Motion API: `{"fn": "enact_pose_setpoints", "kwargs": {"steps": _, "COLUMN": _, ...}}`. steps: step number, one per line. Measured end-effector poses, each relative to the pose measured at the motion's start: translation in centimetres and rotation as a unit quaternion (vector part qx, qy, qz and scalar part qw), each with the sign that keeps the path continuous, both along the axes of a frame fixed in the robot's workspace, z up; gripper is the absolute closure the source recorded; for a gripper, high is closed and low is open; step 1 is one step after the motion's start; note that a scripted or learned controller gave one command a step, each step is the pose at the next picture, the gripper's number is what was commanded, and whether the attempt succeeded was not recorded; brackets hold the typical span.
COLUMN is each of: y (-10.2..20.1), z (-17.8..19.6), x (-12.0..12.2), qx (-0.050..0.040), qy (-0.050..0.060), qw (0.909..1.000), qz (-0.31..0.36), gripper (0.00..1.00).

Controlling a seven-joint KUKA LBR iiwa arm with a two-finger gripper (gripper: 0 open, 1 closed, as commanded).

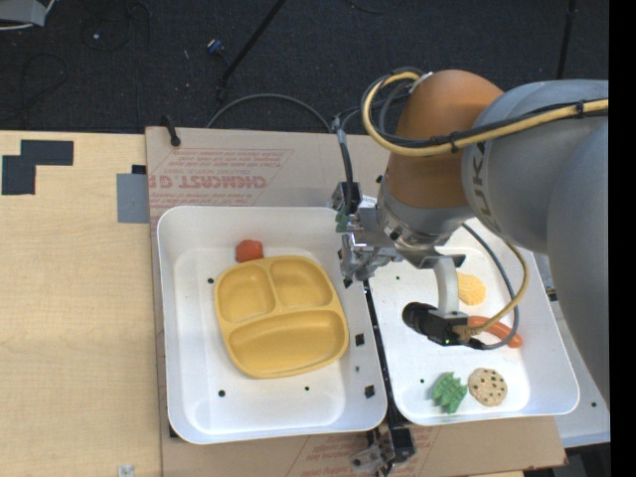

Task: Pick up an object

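My gripper [354,261] hangs low over the ridge between the two bins, at the upper left corner of the right bin [553,374]. Nothing shows between its tips. In the right bin lie a yellow chip-like piece [471,290], an orange carrot [500,335], a green leafy toy [448,392] and a round cookie [487,387]. All of them are to the right of the gripper and nearer the front. A small red piece [249,250] sits in the left bin [187,366], just behind a yellow divided plate [281,316].
The bulky grey and orange arm [447,157] covers the back of the right bin. A flattened cardboard sheet [229,172] lies under the bins, with a pale wooden benchtop [70,316] to the left.
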State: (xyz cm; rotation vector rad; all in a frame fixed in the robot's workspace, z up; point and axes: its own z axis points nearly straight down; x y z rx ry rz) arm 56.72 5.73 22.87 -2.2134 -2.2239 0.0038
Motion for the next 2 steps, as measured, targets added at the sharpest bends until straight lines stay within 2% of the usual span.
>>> {"fn": "enact_pose_setpoints", "kwargs": {"steps": 1, "y": 5.41, "z": -0.06, "x": -1.46, "qx": -0.0005, "qy": 0.000, "qw": 1.0000, "qz": 0.000, "gripper": 1.00}}
{"fn": "enact_pose_setpoints", "kwargs": {"steps": 2, "y": 5.29, "z": -0.05, "x": -1.43, "qx": -0.0007, "qy": 0.000, "qw": 1.0000, "qz": -0.001, "gripper": 0.00}}
